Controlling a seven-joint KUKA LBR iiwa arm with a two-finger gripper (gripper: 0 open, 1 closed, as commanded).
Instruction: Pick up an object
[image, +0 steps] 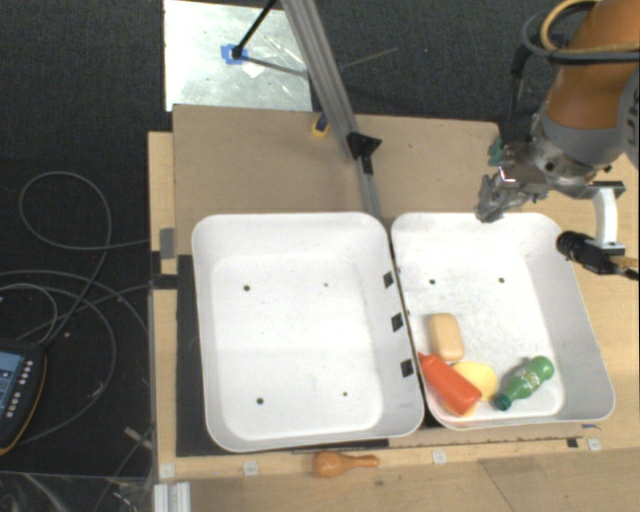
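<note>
The right bin (520, 260) holds a tan bread-like block (446, 336), an orange carrot-shaped piece (447, 386), a yellow lemon (478, 378) and a small green bottle (523, 382), all clustered near its front edge. My gripper (492, 203) hangs over the back rim of that bin, well away from the objects. Nothing shows between its fingers.
The left bin (290, 330) lies beside the right one. A small orange-brown object (343, 462) rests on the bench in front of the bins. A grey pole (335, 95) slants across the back. Cables and a handheld pendant (18, 385) lie on the floor at left.
</note>
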